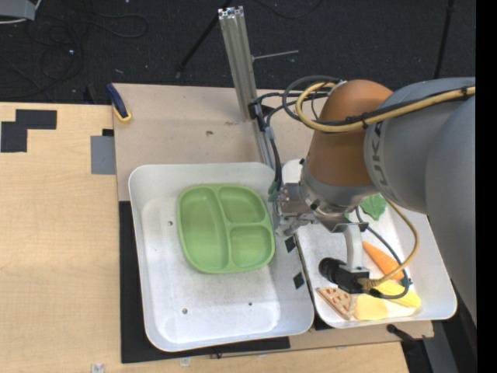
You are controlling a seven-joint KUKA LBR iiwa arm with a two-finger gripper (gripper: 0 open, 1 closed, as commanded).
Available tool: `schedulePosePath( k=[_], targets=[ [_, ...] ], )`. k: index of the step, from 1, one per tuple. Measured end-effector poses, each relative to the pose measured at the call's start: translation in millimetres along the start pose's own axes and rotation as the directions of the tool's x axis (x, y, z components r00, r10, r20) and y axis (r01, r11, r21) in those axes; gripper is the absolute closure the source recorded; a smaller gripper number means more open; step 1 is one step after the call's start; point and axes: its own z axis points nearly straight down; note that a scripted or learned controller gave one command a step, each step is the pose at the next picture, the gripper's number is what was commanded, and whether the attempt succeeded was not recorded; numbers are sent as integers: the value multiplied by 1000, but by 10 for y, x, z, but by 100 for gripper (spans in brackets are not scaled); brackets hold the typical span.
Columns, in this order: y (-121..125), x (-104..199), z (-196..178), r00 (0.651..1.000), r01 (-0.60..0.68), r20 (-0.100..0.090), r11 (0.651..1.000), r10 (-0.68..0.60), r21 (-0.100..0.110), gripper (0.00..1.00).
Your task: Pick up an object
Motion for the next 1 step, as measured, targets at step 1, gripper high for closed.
schedulePosePath(
  k=[1],
  targets=[
    [150,496,66,1000,0,0,1000,0,1,100]
  ],
)
